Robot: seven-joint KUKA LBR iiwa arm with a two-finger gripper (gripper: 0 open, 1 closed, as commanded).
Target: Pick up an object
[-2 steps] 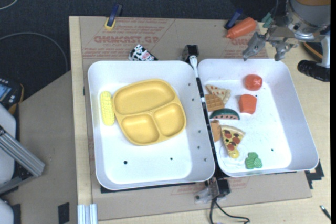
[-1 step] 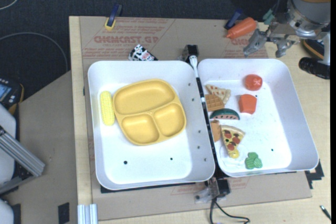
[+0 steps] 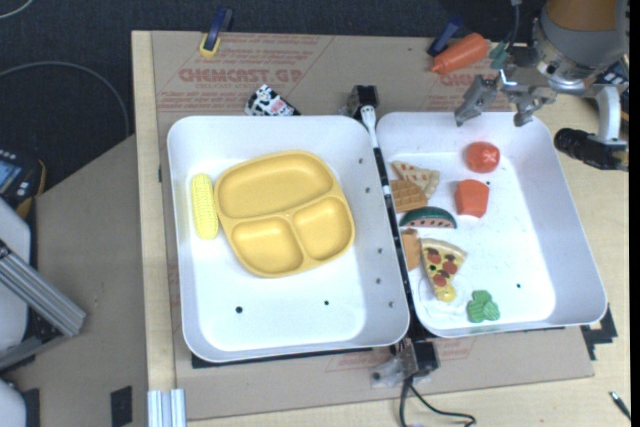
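Note:
My gripper (image 3: 495, 110) hangs over the far edge of the right bin (image 3: 560, 245), its two fingers spread apart with nothing between them. Just below and in front of it lies a red tomato (image 3: 482, 156). Next to that sits an orange-red block (image 3: 472, 197). Farther left in the same bin are waffle pieces (image 3: 411, 185), a watermelon slice (image 3: 428, 217), a pizza slice (image 3: 440, 265) and a green broccoli (image 3: 483, 307). An orange carrot (image 3: 459, 54) lies on the bench behind the bin.
The left bin (image 3: 200, 315) holds a yellow divided plate (image 3: 283, 212) and a corn cob (image 3: 204, 205). A black-and-white toy (image 3: 270, 102) and a blue-yellow clip (image 3: 214, 33) lie on the cardboard behind. A clamp (image 3: 365, 101) sits between the bins.

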